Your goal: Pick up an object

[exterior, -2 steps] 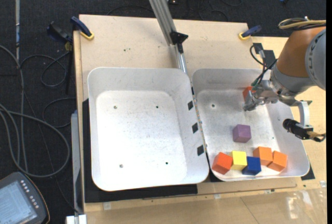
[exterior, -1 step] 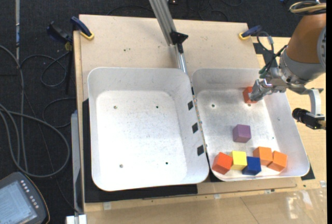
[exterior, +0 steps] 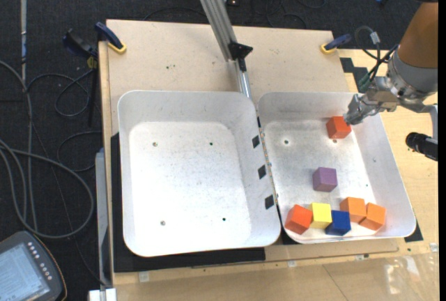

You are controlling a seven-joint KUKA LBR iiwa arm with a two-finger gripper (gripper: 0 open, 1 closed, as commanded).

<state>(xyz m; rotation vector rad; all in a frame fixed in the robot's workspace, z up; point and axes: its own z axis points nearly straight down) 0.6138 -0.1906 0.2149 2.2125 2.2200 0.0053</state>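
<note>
Orange-red and matte, the small cube [exterior: 338, 127] sits in the right bin [exterior: 390, 160], toward its far right corner, alone on bare floor. You can judge it as rigid and light, probably wood or foam, with flat faces that should not slip much; take it across two opposite side faces, squarely, since a corner grip would likely twist it out.

The gripper [exterior: 357, 113] is just beside the cube's upper right edge, close enough that contact looks possible, but you cannot tell from this slant whether it is parted or closed, and nothing shows the cube held.

Further out: a purple cube [exterior: 325, 179] stands mid-bin, well apart. Along the near wall a cluster crowds together: orange cube [exterior: 300, 218], yellow cube [exterior: 321, 213], blue cube [exterior: 339, 222], and two more orange blocks [exterior: 364, 212], touching or nearly so. The left bin [exterior: 139, 111] lies alongside.
</note>
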